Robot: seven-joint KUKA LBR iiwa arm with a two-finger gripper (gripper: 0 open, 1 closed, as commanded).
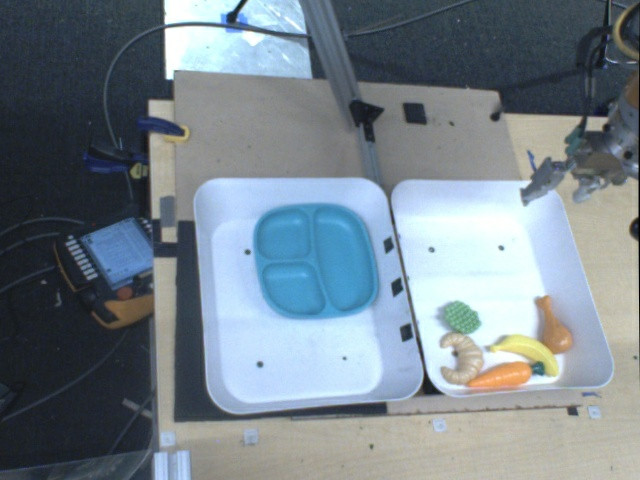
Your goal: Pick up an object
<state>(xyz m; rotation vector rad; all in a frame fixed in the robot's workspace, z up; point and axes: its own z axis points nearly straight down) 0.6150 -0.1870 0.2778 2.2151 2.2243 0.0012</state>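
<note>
In the right bin point(480, 258), toy foods lie bunched in the near right corner: a green broccoli piece point(461, 316), a tan croissant point(460, 357), an orange carrot point(499, 375), a yellow banana point(527, 349) and a brown drumstick point(553, 328). My gripper point(563, 181) hangs over the far right edge of that bin, well away from the foods. Its two fingers are spread apart with nothing between them.
The left bin point(230, 368) holds a blue divided plate point(315, 259). A grey pole point(335, 48) slants down to the bench behind the bins. Cables, clamps and a handheld device point(110, 268) lie on the floor to the left.
</note>
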